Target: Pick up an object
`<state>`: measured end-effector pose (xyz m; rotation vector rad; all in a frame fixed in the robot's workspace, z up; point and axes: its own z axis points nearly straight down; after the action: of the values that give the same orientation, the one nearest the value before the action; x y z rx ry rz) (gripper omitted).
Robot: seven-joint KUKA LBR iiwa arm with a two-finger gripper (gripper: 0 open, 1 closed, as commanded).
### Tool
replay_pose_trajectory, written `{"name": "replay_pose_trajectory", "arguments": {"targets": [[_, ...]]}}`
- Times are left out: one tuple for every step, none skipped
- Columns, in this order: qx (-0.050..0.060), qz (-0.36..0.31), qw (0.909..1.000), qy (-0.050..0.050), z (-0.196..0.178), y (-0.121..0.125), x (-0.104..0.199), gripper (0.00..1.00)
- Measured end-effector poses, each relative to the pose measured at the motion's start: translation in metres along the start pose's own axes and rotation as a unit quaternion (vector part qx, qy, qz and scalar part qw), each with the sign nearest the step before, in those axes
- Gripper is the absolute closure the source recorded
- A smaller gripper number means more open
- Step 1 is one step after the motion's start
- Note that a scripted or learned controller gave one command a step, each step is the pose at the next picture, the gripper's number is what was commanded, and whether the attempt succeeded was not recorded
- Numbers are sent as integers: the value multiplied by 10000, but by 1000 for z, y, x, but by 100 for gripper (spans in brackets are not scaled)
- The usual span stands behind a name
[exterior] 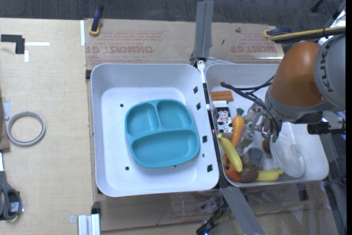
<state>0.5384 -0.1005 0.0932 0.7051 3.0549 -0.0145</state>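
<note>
The gripper (258, 129) is hanging low inside the right bin (313, 173), just right of the carrot (237, 128); I cannot tell how it is set, since metal parts and cables are crowding that spot. It is sitting there because every candidate for picking is heaped in this bin. Below the carrot, a long banana (232, 154) is lying slantwise, and further below a small banana (269, 175) is resting against the bin's near wall. Right of the carrot, past the gripper, a clear plastic cup (290, 157) is lying on its side. Well left of the carrot, a blue divided plate (163, 132) is occupying the left bin (104, 96). Nothing appears lifted yet, so the grasp is probably still being lined up.
</note>
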Motion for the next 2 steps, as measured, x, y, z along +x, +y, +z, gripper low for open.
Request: {"name": "replay_pose_trajectory", "arguments": {"targets": [[-24,999,9950,43,2,-5,19,0],[-31,1651,9863,45,2,-8,32,0]]}}
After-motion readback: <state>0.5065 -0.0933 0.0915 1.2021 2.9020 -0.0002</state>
